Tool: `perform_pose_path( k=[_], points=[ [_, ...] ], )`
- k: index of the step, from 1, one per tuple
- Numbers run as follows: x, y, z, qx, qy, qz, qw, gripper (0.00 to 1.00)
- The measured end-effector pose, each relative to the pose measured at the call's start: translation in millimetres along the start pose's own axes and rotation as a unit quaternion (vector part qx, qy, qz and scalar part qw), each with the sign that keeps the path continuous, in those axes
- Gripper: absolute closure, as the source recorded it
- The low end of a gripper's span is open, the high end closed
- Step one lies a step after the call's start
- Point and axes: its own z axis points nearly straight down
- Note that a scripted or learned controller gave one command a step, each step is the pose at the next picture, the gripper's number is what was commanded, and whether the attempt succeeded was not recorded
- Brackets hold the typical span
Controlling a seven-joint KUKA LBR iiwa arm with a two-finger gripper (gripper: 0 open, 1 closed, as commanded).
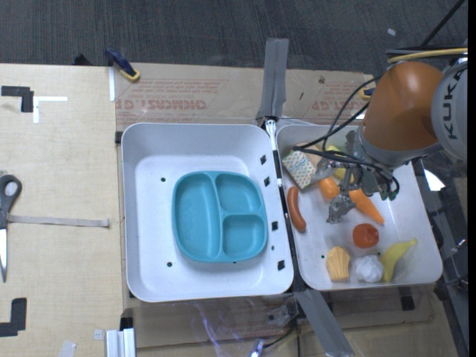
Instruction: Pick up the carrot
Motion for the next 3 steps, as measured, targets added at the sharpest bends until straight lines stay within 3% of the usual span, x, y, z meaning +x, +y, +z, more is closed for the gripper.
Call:
perform_pose_path(
  k=[1,2,3],
  points=[
    [37.3,-45.4,30.6,0.000,0.008,0.165,0.9863,0.00],
    [34.7,-45.6,20.3,0.001,0.005,0.164,0.9865,1.00],
    [47.3,27.5,-69.7,0.000,0.007,0.223,0.9747,1.00]
  ],
)
